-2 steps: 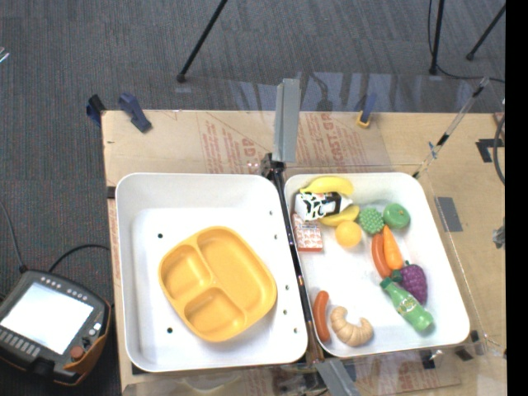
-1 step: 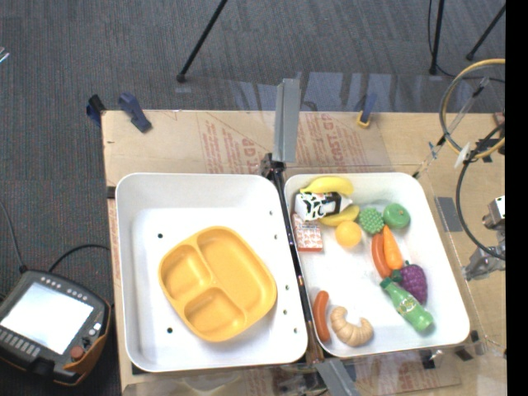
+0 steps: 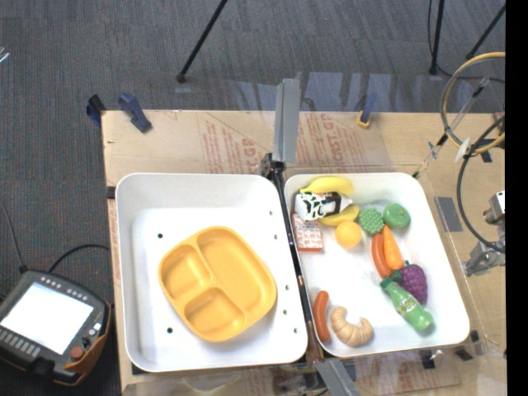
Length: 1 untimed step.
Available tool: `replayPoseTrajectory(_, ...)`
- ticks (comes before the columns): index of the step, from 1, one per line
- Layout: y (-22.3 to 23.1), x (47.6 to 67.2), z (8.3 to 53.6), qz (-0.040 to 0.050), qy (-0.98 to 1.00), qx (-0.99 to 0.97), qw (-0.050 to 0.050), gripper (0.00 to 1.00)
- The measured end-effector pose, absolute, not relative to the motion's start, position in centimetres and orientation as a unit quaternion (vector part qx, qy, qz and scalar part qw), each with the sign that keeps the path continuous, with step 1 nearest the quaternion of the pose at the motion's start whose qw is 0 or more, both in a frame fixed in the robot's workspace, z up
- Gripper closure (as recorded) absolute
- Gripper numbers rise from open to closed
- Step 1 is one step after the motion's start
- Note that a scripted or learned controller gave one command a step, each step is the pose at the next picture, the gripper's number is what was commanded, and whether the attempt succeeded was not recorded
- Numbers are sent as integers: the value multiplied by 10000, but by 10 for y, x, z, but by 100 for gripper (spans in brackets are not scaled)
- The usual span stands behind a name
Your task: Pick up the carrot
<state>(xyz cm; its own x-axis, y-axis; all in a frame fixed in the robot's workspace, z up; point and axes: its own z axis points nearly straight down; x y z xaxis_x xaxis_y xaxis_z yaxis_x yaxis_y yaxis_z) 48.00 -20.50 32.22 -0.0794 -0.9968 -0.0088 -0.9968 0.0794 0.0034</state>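
While the carrot (image 3: 391, 248) lies untouched in the right bin (image 3: 450, 254), between a red sausage (image 3: 379, 256) and purple grapes (image 3: 414, 281), nothing of the pickup looks done. I cannot tell how the jaws stand. Reaching, gripping and lifting all remain.

Yellow tray (image 3: 217, 282) seen in L bin (image 3: 132, 221); croissant (image 3: 352, 328) at 6 o'clock, bananas (image 3: 328, 186) at 12 in R bin (image 3: 450, 279).
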Motion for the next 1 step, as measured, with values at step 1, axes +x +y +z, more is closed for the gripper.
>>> replayPoseTrajectory(1,-202,482,331,58,7340,-6791,34,100)
